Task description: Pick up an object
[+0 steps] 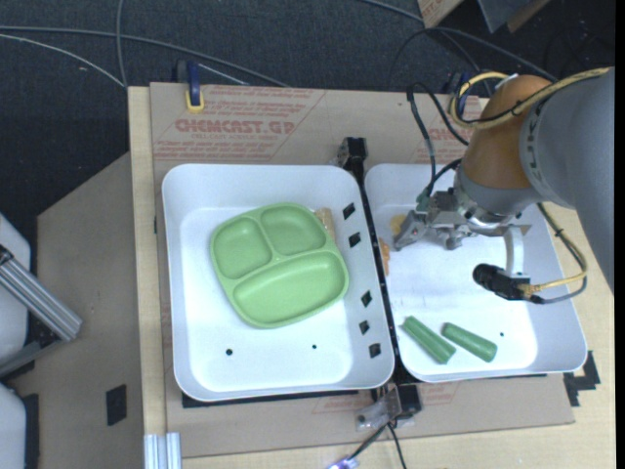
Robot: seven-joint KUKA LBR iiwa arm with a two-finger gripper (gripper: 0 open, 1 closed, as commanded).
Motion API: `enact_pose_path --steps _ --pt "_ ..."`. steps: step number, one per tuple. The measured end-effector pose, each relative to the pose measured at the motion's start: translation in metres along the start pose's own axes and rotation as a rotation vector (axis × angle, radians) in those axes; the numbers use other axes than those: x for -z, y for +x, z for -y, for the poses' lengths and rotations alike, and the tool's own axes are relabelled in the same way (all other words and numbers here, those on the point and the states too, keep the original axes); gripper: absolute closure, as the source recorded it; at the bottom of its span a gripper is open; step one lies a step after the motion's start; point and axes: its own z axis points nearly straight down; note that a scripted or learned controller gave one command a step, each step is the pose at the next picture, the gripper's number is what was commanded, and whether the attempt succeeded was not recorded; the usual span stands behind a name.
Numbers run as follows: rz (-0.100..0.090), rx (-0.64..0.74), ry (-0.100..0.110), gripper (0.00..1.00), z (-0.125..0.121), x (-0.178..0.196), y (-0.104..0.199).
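The grey arm point(547, 135) enters from three o'clock over the right bin point(557, 350). The left bin point(195, 340) holds a green divided plate point(279, 264). Two green cylinders point(449, 340) lie at the right bin's six o'clock. The gripper point(439, 225) hovers at its ten o'clock; its opening cannot be judged.

Red print reading roughly "CHEMCAST GP" is showing on the brown protective sheet point(234, 125) lying under the bins, in the upper left of the frame above the left bin, with smaller red lines around it staying too blurred to read.
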Motion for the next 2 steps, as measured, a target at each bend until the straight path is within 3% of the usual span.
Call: enact_pose_path --steps 1,2 --pt "0.0 0.0 -0.005 1.0 -0.002 0.014 0.0" --pt "0.002 0.001 -0.012 1.0 0.001 0.077 0.005"
